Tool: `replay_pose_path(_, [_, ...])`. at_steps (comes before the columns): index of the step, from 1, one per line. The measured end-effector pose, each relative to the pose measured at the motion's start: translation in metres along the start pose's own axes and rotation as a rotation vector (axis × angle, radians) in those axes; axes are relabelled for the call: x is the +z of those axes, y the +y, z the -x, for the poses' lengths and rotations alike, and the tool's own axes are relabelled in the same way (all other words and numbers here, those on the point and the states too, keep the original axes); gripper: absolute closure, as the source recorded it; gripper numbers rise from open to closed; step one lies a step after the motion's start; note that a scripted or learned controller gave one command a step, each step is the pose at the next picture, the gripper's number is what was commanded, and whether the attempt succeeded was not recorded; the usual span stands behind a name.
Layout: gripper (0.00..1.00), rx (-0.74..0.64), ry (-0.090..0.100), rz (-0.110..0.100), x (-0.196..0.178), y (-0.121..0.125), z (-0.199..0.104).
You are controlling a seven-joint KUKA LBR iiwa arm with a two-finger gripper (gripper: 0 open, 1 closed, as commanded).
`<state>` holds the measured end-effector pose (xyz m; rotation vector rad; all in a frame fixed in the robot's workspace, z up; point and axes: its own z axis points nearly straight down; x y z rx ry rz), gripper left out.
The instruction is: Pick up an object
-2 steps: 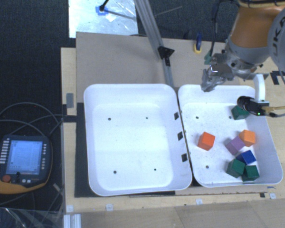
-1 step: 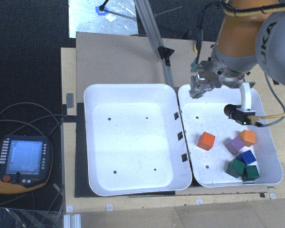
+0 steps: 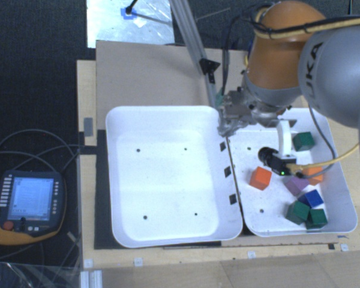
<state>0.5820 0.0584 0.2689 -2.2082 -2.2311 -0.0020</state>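
- Several small blocks lie in the right-hand white bin, and none is raised off its floor. Judged from this, the pick has not been made, and the approach, grasp and lift are all left to do.
- The gripper sits at the far left corner of that bin, over the rim it shares with the neighbouring white bin. Whether it is wide or narrow I cannot tell from this angle, and nothing shows held in it.
- The nearest candidate is the orange cube, in the left half of the bin floor. It is apart from the gripper and closer to the front edge.
- A green cube lies near the far edge, toward the right wall.
- A purple block, a blue block and a pair of dark green blocks crowd the front right corner, touching or nearly so.
- The orange cube has bare floor around it, so it looks the easiest to take. The gripper would need to move toward the front edge and come down over it.
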Motion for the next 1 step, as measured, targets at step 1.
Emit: replay_pose_path(1, [1.0,0.002,-0.001,-0.001,0.0079,-0.0336,-0.0337])
